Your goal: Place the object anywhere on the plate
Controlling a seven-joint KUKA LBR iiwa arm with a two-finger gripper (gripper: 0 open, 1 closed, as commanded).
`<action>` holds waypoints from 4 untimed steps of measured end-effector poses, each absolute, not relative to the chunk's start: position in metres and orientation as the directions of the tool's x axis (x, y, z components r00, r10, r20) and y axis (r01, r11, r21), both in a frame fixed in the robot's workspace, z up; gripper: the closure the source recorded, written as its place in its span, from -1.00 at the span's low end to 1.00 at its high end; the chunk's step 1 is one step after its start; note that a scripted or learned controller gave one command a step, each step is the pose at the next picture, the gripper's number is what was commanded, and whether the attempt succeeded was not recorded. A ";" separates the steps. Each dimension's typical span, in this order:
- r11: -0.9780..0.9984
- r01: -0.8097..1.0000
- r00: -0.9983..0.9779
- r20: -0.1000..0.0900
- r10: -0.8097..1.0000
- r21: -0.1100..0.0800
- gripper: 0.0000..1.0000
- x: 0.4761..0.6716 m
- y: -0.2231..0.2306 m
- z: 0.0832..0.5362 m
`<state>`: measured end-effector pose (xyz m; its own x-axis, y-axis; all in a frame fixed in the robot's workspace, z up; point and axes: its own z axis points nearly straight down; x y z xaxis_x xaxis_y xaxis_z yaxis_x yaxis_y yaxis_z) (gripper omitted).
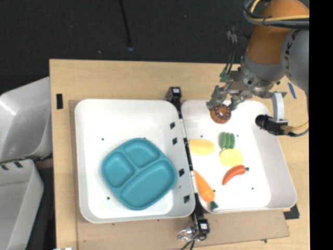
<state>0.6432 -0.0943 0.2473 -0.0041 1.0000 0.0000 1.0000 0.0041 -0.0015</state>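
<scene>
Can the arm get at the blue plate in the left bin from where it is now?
Probably yes. The blue plate lies flat in the left bin with nothing on it or over it. The gripper hangs over the right bin with a brown ring-shaped piece at its tip, so it must cross the bins' shared rims.

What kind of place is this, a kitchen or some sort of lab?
Most likely a robotics lab bench, not a kitchen. A robot arm reaches over two white bins on a plywood bench, one holding a blue divided plate, the other toy food such as a carrot and a red pepper.
</scene>
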 end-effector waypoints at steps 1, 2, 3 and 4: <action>0.004 1.000 -0.004 0.000 1.000 -0.001 1.00 0.611 -0.053 0.239; 0.006 1.000 -0.006 0.001 1.000 -0.001 1.00 0.579 0.000 0.242; 0.007 1.000 -0.007 0.002 1.000 -0.001 1.00 0.551 0.048 0.251; 0.005 1.000 -0.005 0.000 1.000 -0.002 1.00 0.526 0.090 0.237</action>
<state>0.5261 0.0904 0.2371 -0.0052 1.0000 0.0003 1.0000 0.0052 -0.0018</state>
